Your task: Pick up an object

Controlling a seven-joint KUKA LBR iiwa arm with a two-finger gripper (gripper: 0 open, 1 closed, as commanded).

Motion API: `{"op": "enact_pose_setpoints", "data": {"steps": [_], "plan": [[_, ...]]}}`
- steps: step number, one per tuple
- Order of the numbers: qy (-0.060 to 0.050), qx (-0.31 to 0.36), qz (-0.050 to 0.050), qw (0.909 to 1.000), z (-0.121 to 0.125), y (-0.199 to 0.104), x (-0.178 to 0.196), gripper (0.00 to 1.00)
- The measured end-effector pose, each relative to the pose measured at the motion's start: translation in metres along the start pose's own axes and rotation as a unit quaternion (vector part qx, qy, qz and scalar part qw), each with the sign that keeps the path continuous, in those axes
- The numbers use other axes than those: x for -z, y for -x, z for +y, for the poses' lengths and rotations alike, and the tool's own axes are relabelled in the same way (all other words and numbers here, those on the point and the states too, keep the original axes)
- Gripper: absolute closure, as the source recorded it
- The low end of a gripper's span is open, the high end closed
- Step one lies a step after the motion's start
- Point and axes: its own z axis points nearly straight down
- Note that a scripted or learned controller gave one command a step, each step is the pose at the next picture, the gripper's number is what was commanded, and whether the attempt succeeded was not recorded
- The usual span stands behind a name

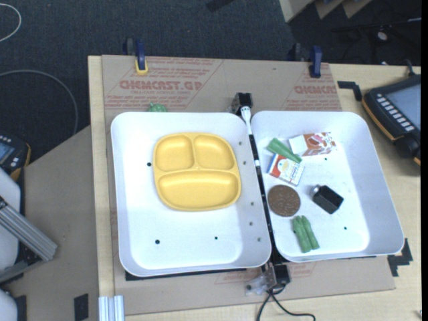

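The right bin [354, 149] holds several small objects. A red and white carton [312, 144] lies near its back. A green stick [284, 150] rests beside a small red and white box [286, 170]. A brown round disc [284, 200] sits near the bin's left wall. A black block [328, 198] lies to the disc's right. A green pod-shaped piece [305, 233] lies at the front. The left bin [134, 212] holds a yellow three-part plate [196, 171].
Both bins sit on a brown board [200, 82] held by blue clamps [140, 54] at the back. A black and yellow handset [398, 109] lies off the bench's right side. A small green scrap [157, 108] lies behind the left bin.
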Motion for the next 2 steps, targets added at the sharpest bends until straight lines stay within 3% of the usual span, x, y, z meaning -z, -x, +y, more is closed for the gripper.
{"op": "enact_pose_setpoints", "data": {"steps": [1, 2], "plan": [[-0.015, -0.001, 0.007, 0.9999, -0.004, -0.013, -0.164, 1.00], [-0.003, 0.002, 0.003, 1.0000, 0.000, -0.074, -0.075, 1.00]]}}
